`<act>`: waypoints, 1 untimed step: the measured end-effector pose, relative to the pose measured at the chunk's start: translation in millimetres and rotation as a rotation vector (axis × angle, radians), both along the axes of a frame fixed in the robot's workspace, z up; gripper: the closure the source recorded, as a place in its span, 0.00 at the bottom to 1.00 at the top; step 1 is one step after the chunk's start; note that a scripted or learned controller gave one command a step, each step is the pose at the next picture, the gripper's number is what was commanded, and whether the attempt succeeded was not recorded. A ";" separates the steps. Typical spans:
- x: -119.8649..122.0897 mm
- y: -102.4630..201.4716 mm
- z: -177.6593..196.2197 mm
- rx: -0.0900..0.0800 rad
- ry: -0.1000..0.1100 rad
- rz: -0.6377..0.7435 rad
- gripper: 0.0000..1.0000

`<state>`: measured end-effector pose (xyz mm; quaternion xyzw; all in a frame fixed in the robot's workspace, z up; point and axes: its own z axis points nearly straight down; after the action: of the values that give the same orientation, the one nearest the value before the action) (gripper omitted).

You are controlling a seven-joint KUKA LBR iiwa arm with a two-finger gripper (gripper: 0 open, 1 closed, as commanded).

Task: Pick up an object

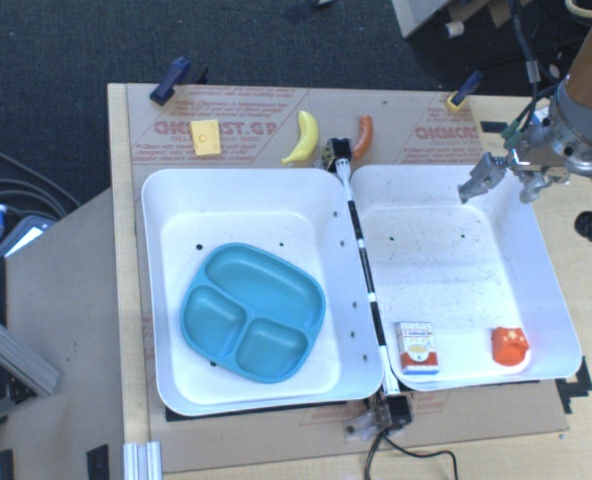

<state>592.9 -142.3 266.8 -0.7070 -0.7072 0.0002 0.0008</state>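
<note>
Far left of the gripper, on the board behind the bins, lay a small yellow square tile (pixel 205 139). Left bin (pixel 166 208), shallow white plastic, well left of and nearer the camera than the tool, held a teal three-compartment plastic plate (pixel 253 311), flat on the bin floor. Behind the bins, near the divider, a yellow plastic banana (pixel 302 138) and just right of it an orange-red sausage-shaped toy (pixel 362 135), both on the bare board, left of the gripper and apart from it.

Right bin (pixel 446 248), white and speckled, sat below the tool. At its near edge: a small white carton with red print (pixel 416 348), and right of that a small orange-red rounded block (pixel 509 346). Both were well clear of the gripper, on the near side of it, untouched.

Two-finger gripper (pixel 501 180) hung over the bin's far right corner, fingers (pixel 476 182) spread wide with nothing between them. Grey arm (pixel 581 108) entered from the right.
</note>
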 end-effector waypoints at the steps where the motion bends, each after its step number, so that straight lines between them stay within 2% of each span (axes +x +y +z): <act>1: -40.7 20.0 -101.9 0.000 0.001 0.000 0.00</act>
<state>552.2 -122.4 164.9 -0.7072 -0.7071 0.0005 0.0011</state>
